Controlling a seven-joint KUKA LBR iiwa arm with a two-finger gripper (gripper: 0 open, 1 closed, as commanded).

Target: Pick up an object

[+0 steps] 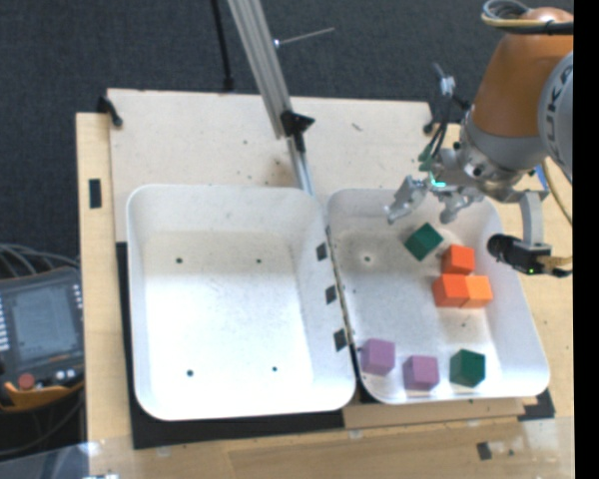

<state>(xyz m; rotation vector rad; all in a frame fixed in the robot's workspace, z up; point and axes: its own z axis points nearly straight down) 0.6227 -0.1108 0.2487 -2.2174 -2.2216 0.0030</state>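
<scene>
Even, fairly bright overhead light washes the white bins [230, 297] nearly featureless, while the surrounding floor stays dim. Shadows are soft and short. The image is low-resolution and slightly soft.

The arm [524, 78] is cut off at the upper right of the frame. The pendant [35, 332] at the lower left runs off the left edge. The metal pole [260, 58] leaves the top edge.

The left bin [230, 297] offers open floor throughout. In the right bin [379, 267] the left half is free, while a green cube [423, 240], orange blocks [461, 279], two purple cubes [399, 363] and another green cube [467, 367] crowd the right and front.
</scene>
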